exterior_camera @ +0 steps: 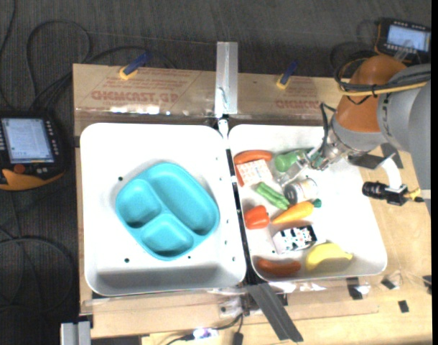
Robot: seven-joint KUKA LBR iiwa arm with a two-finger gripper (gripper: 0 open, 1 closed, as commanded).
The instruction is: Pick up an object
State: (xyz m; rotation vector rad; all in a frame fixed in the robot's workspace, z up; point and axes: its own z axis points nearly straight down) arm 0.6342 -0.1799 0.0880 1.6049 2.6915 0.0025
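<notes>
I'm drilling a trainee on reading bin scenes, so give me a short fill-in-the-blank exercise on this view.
1. The blue divided tray lies in the ____ bin.
2. The tray has ____ compartments.
3. The yellow banana lies near the right bin's ____ edge.
4. The orange carrot lies ____ the dice in the picture.

Missing words: left; three; bottom; above

Glossy plastic tray [166,208]; smooth white bins [104,149].
</notes>
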